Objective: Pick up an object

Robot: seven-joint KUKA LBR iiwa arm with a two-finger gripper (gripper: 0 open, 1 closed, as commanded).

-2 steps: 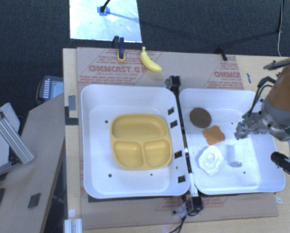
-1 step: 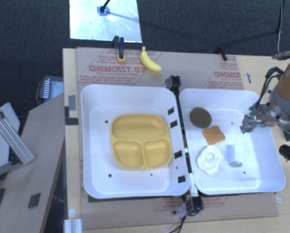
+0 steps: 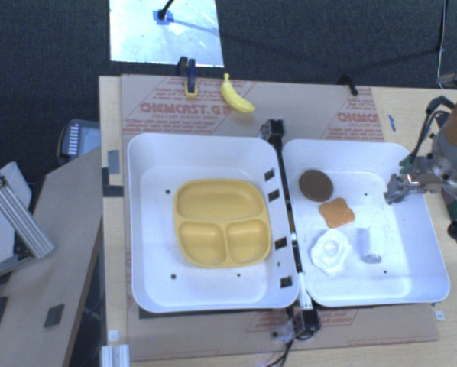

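- Right bin: four things lie loose on its floor — brown disc up at the left, toast just below it, fried egg lower down, grey piece just right of the egg.
- None of them is touching the gripper.
- Gripper sits at the bin's right rim, level with the disc, well apart from all four; can't tell its state at this size.
- Left bin: yellow three-part tray in the middle.
- Banana on the brown board behind the bins, on the counter, beside a blue-yellow clamp.
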